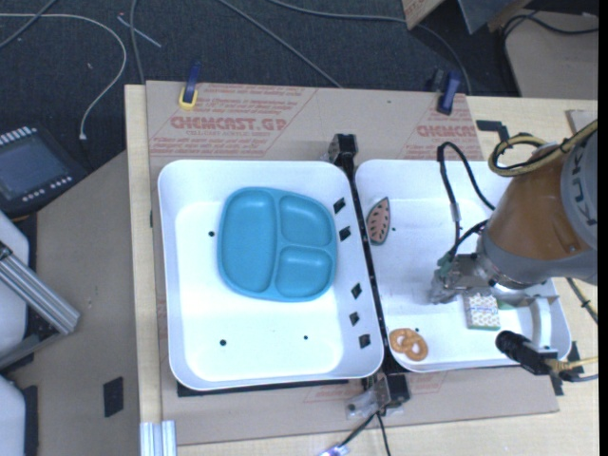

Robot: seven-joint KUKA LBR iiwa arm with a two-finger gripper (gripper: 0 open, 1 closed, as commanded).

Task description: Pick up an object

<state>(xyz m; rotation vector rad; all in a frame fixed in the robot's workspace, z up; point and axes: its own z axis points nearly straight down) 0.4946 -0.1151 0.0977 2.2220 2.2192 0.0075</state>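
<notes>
My gripper point(445, 284) is low in the right bin point(408, 183), near its middle right, under the grey and orange wrist. A small pale patterned square point(482, 312) lies just right of it on the bin floor. A brown pretzel point(408, 344) sits at the bin's front left corner. A watermelon slice point(379, 219) lies by the bin's left wall, further back. Nothing shows between the fingers.
The left bin point(190, 283) holds a blue divided plate point(276, 243) toward its back. A black divider with clips runs between the two bins. Cardboard board and cables lie behind the bins.
</notes>
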